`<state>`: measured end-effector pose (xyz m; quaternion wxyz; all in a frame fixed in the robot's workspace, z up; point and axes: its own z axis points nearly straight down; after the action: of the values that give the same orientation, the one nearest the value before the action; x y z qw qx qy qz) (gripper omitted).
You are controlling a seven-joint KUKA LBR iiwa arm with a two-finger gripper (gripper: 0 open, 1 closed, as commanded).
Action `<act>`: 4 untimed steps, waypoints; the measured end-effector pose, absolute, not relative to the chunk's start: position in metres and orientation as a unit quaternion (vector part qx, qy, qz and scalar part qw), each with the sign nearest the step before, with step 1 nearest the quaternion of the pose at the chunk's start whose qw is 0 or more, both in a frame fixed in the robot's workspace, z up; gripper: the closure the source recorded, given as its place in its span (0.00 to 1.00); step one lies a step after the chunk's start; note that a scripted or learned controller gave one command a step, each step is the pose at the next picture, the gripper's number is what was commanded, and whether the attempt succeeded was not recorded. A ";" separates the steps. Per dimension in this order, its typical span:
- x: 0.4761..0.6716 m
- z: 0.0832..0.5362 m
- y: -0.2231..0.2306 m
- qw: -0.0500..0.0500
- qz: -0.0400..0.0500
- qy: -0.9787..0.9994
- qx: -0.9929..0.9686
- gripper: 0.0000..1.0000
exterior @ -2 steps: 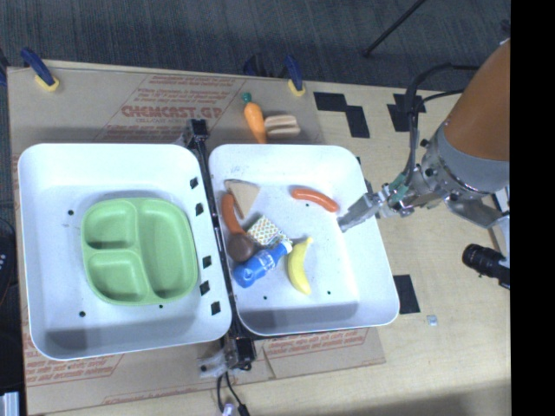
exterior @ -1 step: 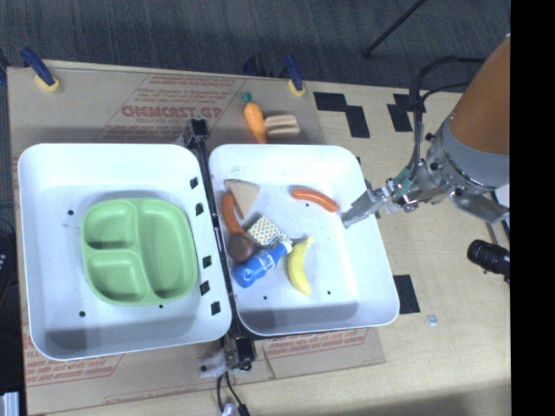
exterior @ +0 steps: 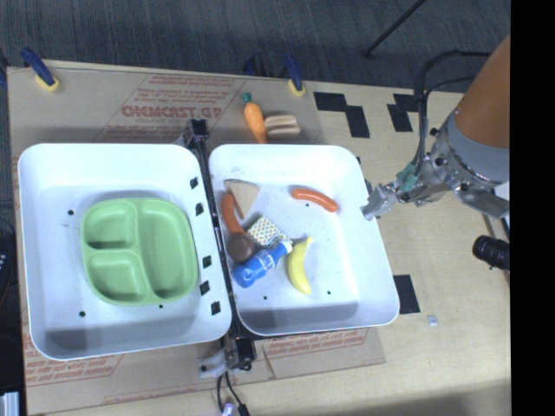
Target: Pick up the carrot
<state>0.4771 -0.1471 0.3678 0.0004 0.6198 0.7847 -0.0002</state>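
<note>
At the lower middle of the frame, inside the right bin (exterior: 373, 293), a blue bottle (exterior: 258, 265) and a banana (exterior: 299, 265) are seen side by side. Above them a patterned wedge (exterior: 264, 230), a brown sausage (exterior: 230, 213) and an orange-red sausage (exterior: 314, 198) are spread. A green divided tray (exterior: 139, 250) is held in the left bin (exterior: 35, 232). The gripper (exterior: 380, 201) is placed just outside the right bin's right rim; whether it is clenched or released cannot be told. The carrot (exterior: 254, 120) is found beyond the bins, upper middle, on the cardboard (exterior: 165, 102) beside a small bun (exterior: 282, 126).
</note>
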 end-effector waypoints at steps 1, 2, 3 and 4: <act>0.482 0.237 -0.106 -0.003 -0.001 0.758 0.652 1.00; 0.482 0.237 -0.106 -0.002 -0.001 0.758 0.652 0.00; 0.494 0.353 -0.182 0.001 -0.001 0.828 0.560 0.00; 0.476 0.212 -0.183 -0.002 -0.001 0.801 0.598 0.00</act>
<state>0.4758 -0.1827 0.2116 -0.0023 0.5984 0.8012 -0.0007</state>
